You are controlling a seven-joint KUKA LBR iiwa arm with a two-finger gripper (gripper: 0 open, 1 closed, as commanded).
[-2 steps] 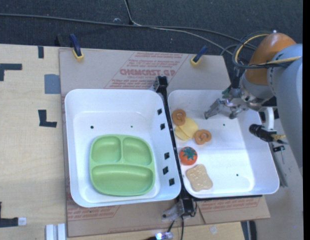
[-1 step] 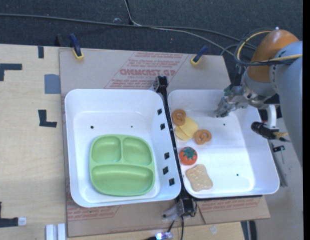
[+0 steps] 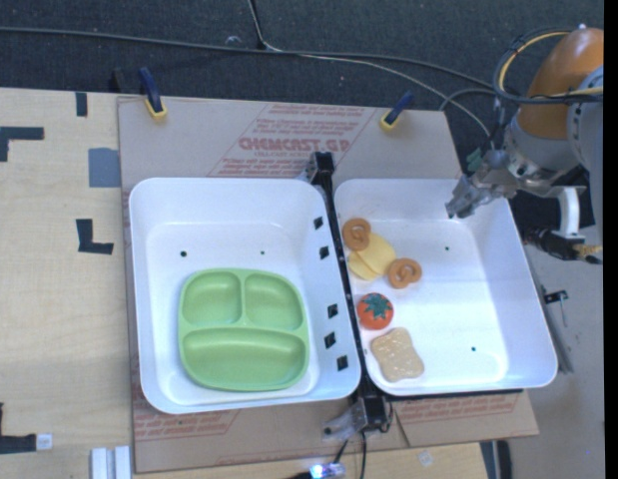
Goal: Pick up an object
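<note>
Scanning from the left: the left bin (image 3: 154, 267) holds a green divided plate (image 3: 244, 327), which lies flat and is a poor first target. The right bin (image 3: 508, 297) holds the graspable items, all grouped along its left side, just beside the centre divider (image 3: 333, 267).

From the far end to the near end, these are: an orange ring (image 3: 356, 233) touching a yellow piece (image 3: 371, 258); a second orange ring (image 3: 404, 272) touching the same yellow piece; a red tomato-like toy (image 3: 375, 310), standing apart; and a tan toast-shaped piece (image 3: 397, 354), nearest the front wall.

The gripper (image 3: 463, 203) sits at the far right corner region of the right bin, well apart from every item. Its finger state cannot be determined at this resolution.

Recommended procedure: select the toast-shaped piece, since it lies clear of its neighbours. Its long axis appears to run roughly from the far-left to the near-right. Align the fingers across the short axis, descend vertically, and avoid the front wall. The tomato-like toy is round, with no usable axis.
</note>
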